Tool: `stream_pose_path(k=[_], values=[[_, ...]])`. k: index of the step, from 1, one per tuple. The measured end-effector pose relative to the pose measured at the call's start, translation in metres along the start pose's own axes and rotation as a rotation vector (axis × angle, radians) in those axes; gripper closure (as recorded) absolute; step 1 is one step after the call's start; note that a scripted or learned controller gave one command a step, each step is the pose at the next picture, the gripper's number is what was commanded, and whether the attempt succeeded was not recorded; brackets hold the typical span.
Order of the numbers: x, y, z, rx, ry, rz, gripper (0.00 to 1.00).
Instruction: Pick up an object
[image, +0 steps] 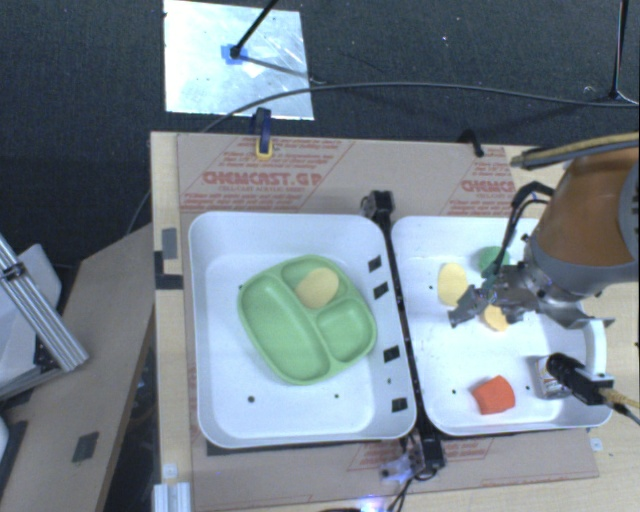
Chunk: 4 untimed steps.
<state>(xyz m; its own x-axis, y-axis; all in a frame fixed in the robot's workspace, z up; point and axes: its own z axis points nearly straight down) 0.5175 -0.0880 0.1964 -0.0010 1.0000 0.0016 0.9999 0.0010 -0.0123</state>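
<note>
We see the gripper (487, 305) low over the right bin (430, 400), its grey fingers (466, 312) reaching toward the view's left; a small yellow piece (496, 319) lies right at their tips, but we cannot tell whether the jaws are spread or closed, nor whether that piece sits between them or merely beside them. Just beyond lies a larger yellow object (452, 282), and a green object (490, 260) is partly hidden behind the wrist; any of these looks within reach, which we judge is why the arm hangs here. An orange block (493, 395) lies apart, near the bin's front wall. In the left bin (230, 420), a green divided tray (300, 330) holds a yellow object (318, 288) in its upper compartment, well away from the gripper.
</note>
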Motion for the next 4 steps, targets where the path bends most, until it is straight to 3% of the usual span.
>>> stream_pose_path(k=[1, 3, 4], values=[[0.000, 0.003, -0.006, -0.013, -0.001, -0.002, 0.00], [-0.002, 0.001, 0.106, -0.010, 0.000, 0.000, 0.00], [-0.002, 0.002, 0.093, -0.014, -0.002, 0.000, 1.00]])
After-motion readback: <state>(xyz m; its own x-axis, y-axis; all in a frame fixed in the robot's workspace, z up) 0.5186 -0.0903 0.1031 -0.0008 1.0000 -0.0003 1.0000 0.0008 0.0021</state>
